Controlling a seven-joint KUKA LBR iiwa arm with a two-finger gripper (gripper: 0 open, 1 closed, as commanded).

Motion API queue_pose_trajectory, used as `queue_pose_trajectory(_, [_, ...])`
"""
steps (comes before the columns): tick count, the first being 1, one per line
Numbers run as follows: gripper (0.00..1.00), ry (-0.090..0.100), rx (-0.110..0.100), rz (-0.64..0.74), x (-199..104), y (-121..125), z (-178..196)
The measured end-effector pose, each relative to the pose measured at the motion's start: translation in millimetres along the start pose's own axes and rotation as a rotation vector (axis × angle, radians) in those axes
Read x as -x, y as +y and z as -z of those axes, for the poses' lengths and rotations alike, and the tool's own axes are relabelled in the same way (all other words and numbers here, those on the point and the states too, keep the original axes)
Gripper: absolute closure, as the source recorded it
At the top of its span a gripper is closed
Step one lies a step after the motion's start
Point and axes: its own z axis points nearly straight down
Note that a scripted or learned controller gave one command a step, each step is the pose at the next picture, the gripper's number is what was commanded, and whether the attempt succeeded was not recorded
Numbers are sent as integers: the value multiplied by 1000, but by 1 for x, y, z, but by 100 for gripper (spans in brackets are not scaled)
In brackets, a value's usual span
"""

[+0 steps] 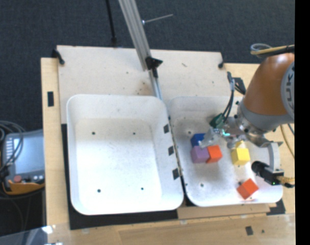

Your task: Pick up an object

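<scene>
Blocks in the right white bin: small blue cube, purple cube and orange cube clustered, touching; yellow cube to their right; a second orange block nearer. Gripper hovers just beside the cluster; finger state cannot be told. Left white bin adjoins.

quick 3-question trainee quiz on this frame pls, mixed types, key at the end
1. True or false: the purple block touches an orange block.
2. Which bin holds all the blocks? A) the left bin B) the right bin
3. Fill in: the block lying alone near the right bin's front edge is ____.

Key: 1 true; 2 B; 3 orange. Also there: a blue block and a yellow block, with the gripper above the cluster.
</scene>
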Motion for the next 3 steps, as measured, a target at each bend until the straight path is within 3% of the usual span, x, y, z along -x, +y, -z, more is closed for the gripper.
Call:
queue_pose_trajectory(1, [0,-1,5,-3,0,1,2])
queue_pose_trajectory(2, [0,-3,0,-4,5,-5,-42])
queue_pose_trajectory(3, [0,-9,25,-2,8,2,-69])
